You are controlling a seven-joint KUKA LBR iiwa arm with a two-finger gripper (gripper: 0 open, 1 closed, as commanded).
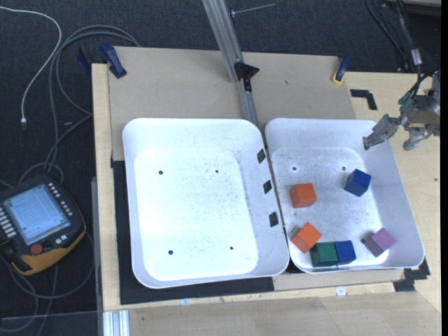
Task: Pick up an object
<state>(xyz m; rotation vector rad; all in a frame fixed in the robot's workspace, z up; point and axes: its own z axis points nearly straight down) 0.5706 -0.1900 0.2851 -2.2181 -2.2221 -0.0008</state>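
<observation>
My gripper (395,135) hung spread wide with nothing between its fingers, over the far right rim of the right bin (409,208). Six blocks lay below it: two orange (302,195) (306,236), two blue (358,183) (344,251), one green (324,254), one purple (380,241). The nearest blue block sat just down-left of my fingers.

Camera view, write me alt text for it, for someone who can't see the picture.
A robot's open pincer hovers at the right bin's upper right edge, holding nothing. That bin holds six blocks: two orange blocks, two blue blocks, a green block and a purple block. The left bin sits beside it.
</observation>
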